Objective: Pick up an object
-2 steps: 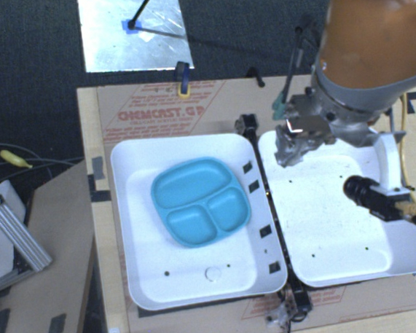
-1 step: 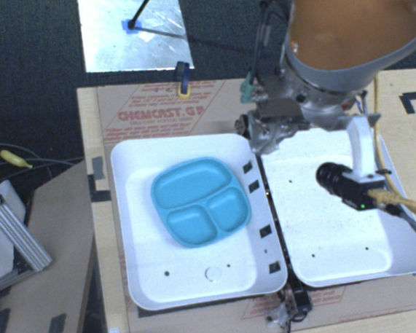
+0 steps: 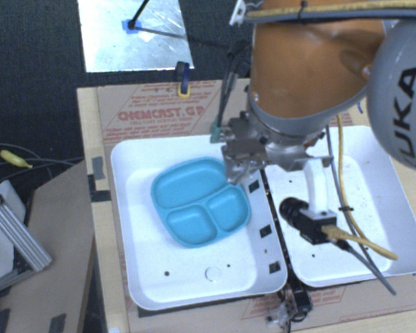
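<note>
- Blue tray (image 3: pixel 197 208) lies flat in the left bin (image 3: pixel 138 242), near its middle.
- Gripper (image 3: pixel 239 168) is over the tray's rim at 2 o'clock — whether the jaws are released or clenched, I cannot tell.
- Probably light, stiff, smooth plastic — best to pinch the rim or a divider wall.

Two shallow white bins, a left bin (image 3: pixel 142 278) and a right bin (image 3: pixel 399 209); one blue three-compartment tray (image 3: pixel 189 200), in the left bin; one cardboard sheet (image 3: pixel 151 112) under both; one silvery sheet (image 3: pixel 118 32); one gripper (image 3: pixel 239 168).
</note>
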{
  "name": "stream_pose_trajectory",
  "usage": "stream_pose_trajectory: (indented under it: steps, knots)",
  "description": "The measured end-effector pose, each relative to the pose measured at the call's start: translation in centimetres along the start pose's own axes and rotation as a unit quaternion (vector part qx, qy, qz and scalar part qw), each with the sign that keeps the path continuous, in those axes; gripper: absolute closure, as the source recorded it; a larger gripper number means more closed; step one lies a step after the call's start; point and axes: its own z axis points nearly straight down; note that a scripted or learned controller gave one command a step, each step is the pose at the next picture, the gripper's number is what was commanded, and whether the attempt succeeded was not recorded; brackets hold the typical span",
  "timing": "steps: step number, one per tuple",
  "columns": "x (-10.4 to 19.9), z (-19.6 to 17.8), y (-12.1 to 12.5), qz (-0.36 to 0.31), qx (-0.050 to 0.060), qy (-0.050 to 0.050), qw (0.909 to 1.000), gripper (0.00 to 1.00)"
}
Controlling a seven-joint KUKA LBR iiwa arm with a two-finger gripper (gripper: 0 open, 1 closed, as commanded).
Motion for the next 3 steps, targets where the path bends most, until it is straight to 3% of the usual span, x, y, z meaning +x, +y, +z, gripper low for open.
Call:
stream_pose_trajectory:
  steps: [1, 2, 3]
  knots:
    - [-3.9, -12.6, 0.0, 0.004, -0.011, 0.003, 0.9999, 1.0]
    - [1.0, -7.6, 0.0, -0.001, -0.002, 0.001, 1.0, 1.0]
    - [-0.1, -4.0, 0.0, 0.003, -0.002, 0.0, 1.0, 1.0]
